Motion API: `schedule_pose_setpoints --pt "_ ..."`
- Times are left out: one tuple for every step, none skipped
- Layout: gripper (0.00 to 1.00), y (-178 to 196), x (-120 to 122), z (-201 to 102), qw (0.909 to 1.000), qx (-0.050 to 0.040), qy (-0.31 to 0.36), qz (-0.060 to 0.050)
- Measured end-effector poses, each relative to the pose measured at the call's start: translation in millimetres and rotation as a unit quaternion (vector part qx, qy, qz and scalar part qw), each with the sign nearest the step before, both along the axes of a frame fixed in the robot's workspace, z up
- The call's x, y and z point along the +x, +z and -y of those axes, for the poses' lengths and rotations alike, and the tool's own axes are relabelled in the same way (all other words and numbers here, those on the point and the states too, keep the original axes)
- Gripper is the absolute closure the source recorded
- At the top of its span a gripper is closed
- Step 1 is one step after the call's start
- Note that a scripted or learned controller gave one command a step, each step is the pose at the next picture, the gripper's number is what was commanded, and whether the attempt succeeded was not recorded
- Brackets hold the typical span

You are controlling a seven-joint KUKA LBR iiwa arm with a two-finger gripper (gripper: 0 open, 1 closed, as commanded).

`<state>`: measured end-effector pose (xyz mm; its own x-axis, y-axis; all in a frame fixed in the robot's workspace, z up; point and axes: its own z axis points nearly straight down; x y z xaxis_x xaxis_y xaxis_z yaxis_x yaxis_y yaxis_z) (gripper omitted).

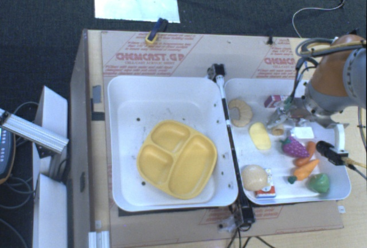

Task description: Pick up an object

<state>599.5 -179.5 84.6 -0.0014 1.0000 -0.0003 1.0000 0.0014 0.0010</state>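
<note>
Gripper point(282, 119) is hovering in the right bin point(344, 189); finger state cannot be told. Purple grapes point(294, 147) and yellow lemon point(260, 136) are crowding it closely. Yellow divided plate point(178, 158) is occupying the left bin point(123, 143).

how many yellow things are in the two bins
2. A yellow plastic three-compartment plate lies in the left white bin; a small yellow lemon-like toy lies in the right white bin, near its middle. The grey arm may hide others.
</note>
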Motion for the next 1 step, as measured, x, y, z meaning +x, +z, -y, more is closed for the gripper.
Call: schedule_pose_setpoints --pt "0.0 0.1 66.9 -27.6 1.0 0.0001 -0.001 -0.007"
